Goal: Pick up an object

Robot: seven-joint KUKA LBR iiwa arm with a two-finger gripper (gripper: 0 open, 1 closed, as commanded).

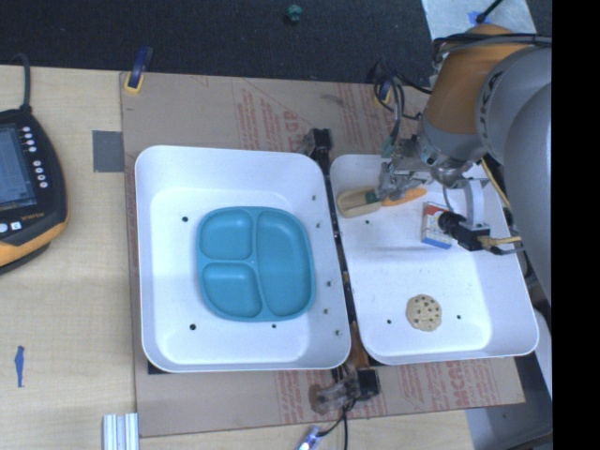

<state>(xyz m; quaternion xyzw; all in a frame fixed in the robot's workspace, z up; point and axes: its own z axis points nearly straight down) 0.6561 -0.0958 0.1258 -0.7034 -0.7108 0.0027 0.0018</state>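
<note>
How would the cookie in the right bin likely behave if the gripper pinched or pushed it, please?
The cookie lies flat and looks thin, so it would probably slide rather than roll when pushed. Its low profile may give little to pinch. It may be brittle, though it could be a toy.

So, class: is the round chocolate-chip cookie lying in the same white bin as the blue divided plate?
No: the cookie lies in the right bin, the blue plate in the left bin.

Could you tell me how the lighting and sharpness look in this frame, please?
In the camera view, light is even and soft; the left bin casts a thin dark shadow along its lower edge. The blue divided plate has a mild sheen, no hard glare. The image is slightly soft overall: the gripper is blurry, and the cookie lacks fine detail.
</note>
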